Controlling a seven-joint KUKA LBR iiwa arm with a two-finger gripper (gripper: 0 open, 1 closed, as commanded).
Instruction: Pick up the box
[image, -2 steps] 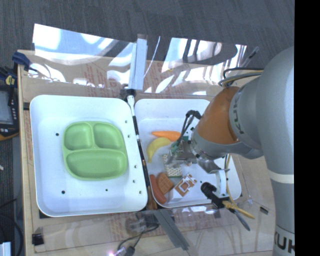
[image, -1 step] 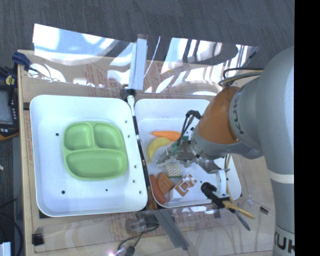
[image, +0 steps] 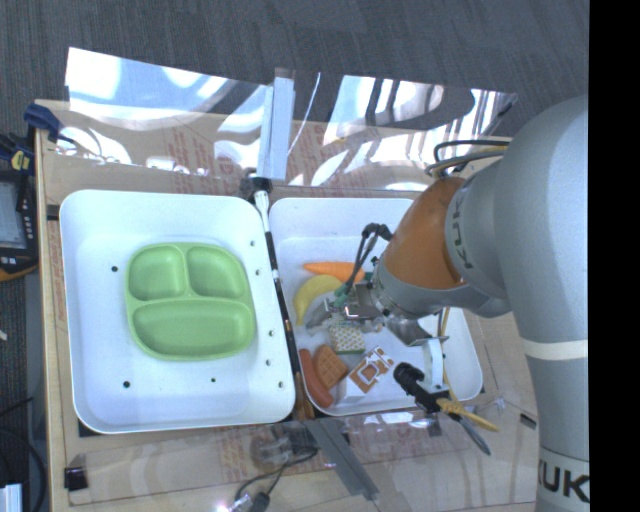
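Camera view looks down at a slant on a wooden bench (image: 505, 345) that bears two shallow white bins side by side, with dark grey carpet (image: 150, 40) beyond its far edge and a glossy clear sheet (image: 200, 120) along the bench's far side catching bright reflections. The left bin (image: 90, 300) carries a green divided plate (image: 190, 300) near its middle. The right bin (image: 310, 225) holds a clutter of small things: an orange carrot-like piece (image: 330, 269) toward its far side, a yellow banana-like piece (image: 318, 293) just nearer, a reddish-brown piece (image: 322, 372) at the near left corner, and a small chequered piece (image: 348, 341) between them. The box (image: 370, 371), white with orange-brown print, lies flat near the bin's near edge, turned so its long axis runs diagonally, from near-left to far-right. The grey arm (image: 540, 240) with its orange band (image: 425, 240) reaches over the right bin from the right, and the gripper (image: 345, 305) sits low among the things at the bin's middle, just beyond the box; whether its fingers are apart or together I cannot tell.
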